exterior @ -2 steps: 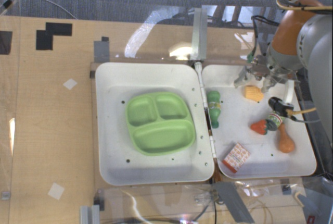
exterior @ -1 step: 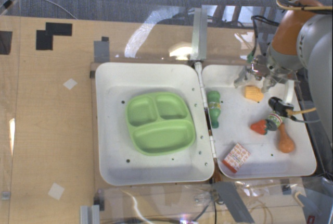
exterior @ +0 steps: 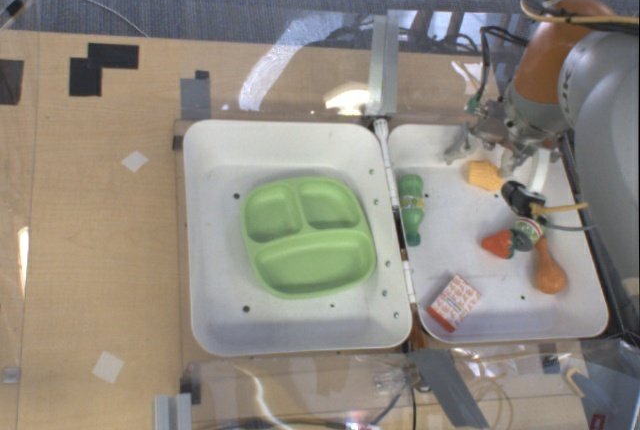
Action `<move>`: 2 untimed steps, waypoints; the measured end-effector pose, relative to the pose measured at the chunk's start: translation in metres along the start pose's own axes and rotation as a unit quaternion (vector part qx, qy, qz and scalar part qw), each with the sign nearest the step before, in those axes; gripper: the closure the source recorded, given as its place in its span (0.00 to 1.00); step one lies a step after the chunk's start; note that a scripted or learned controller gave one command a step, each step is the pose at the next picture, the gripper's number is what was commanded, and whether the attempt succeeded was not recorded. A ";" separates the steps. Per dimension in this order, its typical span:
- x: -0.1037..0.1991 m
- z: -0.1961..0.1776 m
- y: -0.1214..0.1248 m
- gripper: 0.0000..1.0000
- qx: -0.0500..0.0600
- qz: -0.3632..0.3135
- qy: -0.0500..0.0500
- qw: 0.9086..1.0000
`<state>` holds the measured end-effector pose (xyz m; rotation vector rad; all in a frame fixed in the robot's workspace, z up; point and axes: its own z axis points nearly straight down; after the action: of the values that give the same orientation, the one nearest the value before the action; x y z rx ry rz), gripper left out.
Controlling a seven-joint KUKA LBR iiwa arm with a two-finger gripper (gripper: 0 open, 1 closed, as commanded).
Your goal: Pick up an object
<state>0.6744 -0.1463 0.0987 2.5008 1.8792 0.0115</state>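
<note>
Wedge [exterior: 485, 176], yellow and small, is the object we judge most likely to be picked. In the camera view it lies on the floor of the right bin [exterior: 510, 323], just beside the jaws on the side toward the view's lower edge, roughly in line with the gap between them. The jaws look spread apart with nothing between them. We read them as poised over the far end of that bin, with the arm [exterior: 590, 78] reaching in from the right.

The wedge lies alone with bare white floor around it, which would leave room for a jaw on each side. The other things are less handy. A red piece [exterior: 498, 244] and an orange piece [exterior: 548, 272] lie farther from the jaws toward the lower edge, close to each other and perhaps touching, so a grip there could catch both. A green piece [exterior: 410, 208] lies left of the jaws, hard against the wall between the bins, where we think one jaw would have little room. A small box [exterior: 455, 301] lies flat and farthest from the jaws, near the bin's near edge.

Well to the left of the jaws, the left bin [exterior: 215, 218] holds a green plate [exterior: 310, 238], wide and low, and a poor fit for this grip. We judge the pick not yet made.
</note>
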 end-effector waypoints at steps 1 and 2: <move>0.000 0.000 0.000 0.00 0.000 0.000 0.000 1.000; 0.000 0.000 0.000 0.00 0.000 0.000 0.000 1.000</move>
<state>0.6744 -0.1463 0.0986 2.5003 1.8795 0.0114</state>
